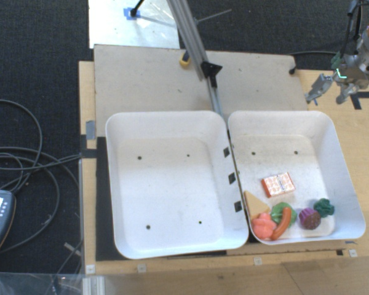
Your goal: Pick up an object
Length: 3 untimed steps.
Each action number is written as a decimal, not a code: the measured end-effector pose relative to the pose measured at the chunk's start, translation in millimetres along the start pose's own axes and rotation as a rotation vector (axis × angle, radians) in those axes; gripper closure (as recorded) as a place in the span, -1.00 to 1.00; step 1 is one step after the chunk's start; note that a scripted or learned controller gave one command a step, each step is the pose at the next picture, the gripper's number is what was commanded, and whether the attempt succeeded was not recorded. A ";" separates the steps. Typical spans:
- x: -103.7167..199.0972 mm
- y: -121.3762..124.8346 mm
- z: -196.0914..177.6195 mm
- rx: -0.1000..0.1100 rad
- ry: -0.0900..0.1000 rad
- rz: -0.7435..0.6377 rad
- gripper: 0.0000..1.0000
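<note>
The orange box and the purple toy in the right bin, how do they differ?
The orange box is flat and rectangular with pale panels; the purple toy is rounded and dark. The orange box lies by itself nearer the bin's middle; the purple toy sits in the front row beside a green piece. Both rest in the right bin.

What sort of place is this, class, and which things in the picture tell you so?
Probably a robotics lab set up for grasping trials: a gripper hangs above a bench bearing two white bins, toy food lies in the right bin, and cables trail across the floor.
</note>
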<state>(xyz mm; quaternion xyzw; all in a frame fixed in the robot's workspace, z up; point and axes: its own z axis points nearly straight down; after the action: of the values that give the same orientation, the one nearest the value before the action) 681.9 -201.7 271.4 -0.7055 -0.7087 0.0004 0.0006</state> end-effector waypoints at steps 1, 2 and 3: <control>0.3 0.7 -3.0 -0.004 -0.002 -0.002 -1.00; -3.8 -6.6 54.5 0.001 -0.001 0.003 -1.00; 2.6 -6.3 97.9 0.000 0.000 0.001 -1.00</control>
<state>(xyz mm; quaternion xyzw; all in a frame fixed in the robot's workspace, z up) 675.5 -199.1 173.5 -0.7057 -0.7085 0.0004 0.0003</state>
